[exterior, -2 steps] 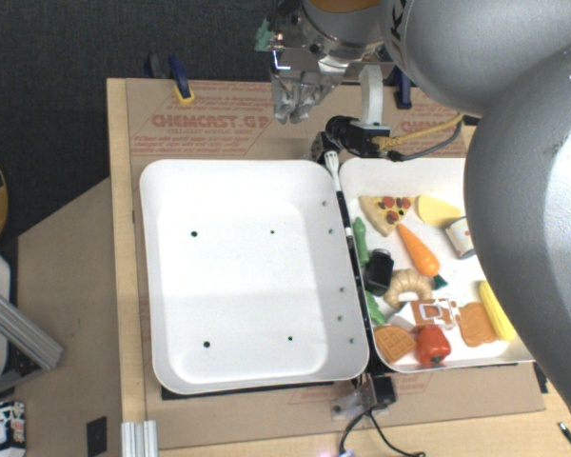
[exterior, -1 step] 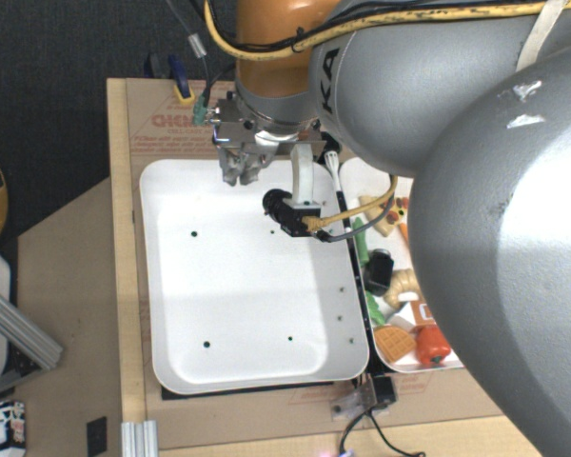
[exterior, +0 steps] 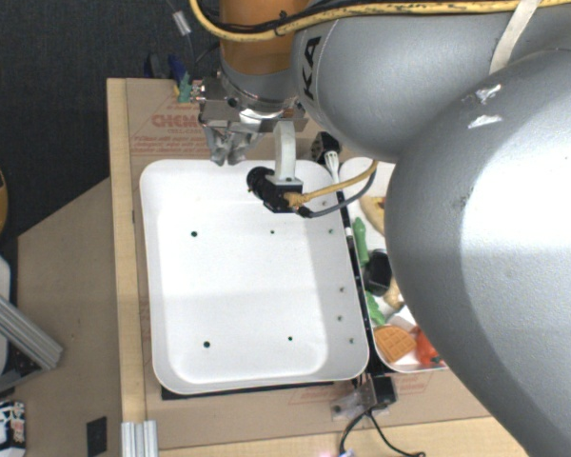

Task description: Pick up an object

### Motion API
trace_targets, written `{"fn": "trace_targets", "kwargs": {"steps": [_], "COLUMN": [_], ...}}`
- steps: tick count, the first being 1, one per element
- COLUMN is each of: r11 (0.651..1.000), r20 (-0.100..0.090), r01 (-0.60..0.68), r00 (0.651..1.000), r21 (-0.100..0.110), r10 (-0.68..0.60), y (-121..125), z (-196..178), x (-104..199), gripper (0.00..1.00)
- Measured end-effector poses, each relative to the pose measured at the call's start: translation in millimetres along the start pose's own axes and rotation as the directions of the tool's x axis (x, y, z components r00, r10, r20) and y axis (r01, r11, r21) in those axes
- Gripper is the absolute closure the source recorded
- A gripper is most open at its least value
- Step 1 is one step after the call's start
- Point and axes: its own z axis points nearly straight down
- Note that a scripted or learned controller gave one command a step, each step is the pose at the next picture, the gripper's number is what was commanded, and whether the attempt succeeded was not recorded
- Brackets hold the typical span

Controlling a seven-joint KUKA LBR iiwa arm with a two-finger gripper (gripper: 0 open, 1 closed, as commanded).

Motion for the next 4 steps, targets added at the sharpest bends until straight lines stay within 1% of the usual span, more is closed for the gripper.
{"fn": "trace_targets", "kwargs": {"steps": [1, 2, 3, 4], "r11": [1.000, 1.000, 1.000, 1.000], "r20": [-0.001, 0.002, 0.001, -0.005], "r01": [-0.001, -0.002, -0.004, 0.001], "r00": [1.000, 1.000, 1.000, 1.000], "r21": [-0.002, 0.014, 0.008, -0.010], "r10": [0.001, 0.002, 0.004, -0.001], "y": [29.9, -59.3, -81.5, -45.6], "z": [-18.0, 30.4, 14.0, -87.6], "x": [-0.8, -1.8, -26.3, 0.8], "gripper": [1.00, 1.00, 1.00, 1.00]}}
